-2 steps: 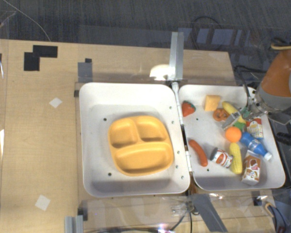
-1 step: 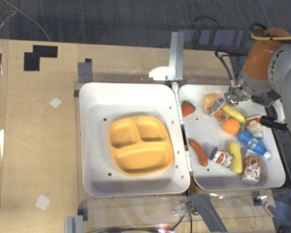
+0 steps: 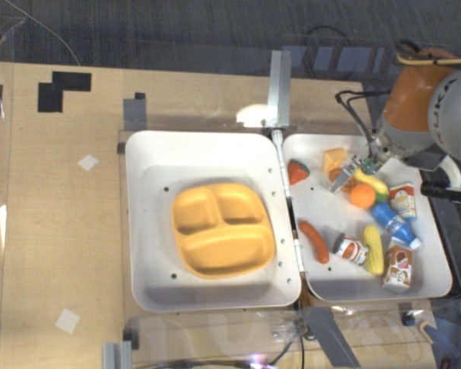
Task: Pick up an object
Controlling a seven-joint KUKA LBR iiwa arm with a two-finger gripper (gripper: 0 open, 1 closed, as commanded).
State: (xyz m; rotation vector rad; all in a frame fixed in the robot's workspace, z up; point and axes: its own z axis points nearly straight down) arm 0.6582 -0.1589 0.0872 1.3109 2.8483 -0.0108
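At the near edge of the right bin (image 3: 438, 283) a small carton (image 3: 398, 268) lies tilted by the front wall, with a corn cob (image 3: 374, 250) just to its left and a little can (image 3: 352, 250) touching the cob's left side. A sausage (image 3: 314, 241) lies at a slant left of the can, close to the divider between the bins. Across that divider, the left bin (image 3: 146, 229) holds a yellow tray (image 3: 221, 230) with three compartments, sitting a bit right of the bin's middle. Further back in the right bin, a blue bottle (image 3: 392, 224) lies slanted above the carton, and a second small carton (image 3: 402, 201) sits just beyond it near the right wall. An orange (image 3: 362, 197) rests left of the bottle's upper end, touching a banana (image 3: 371, 182) that runs along its far side. The gripper (image 3: 346, 178) is down among these, its fingers (image 3: 337, 184) reaching toward the bin floor just left of the orange and banana; whether they are parted or closed cannot be told, and nothing can be seen between them. A cheese wedge (image 3: 335, 160) sits just beyond the gripper, and a strawberry (image 3: 298, 172) lies farther left by the divider. The arm (image 3: 419, 106) comes in from the right over the bin's far corner.
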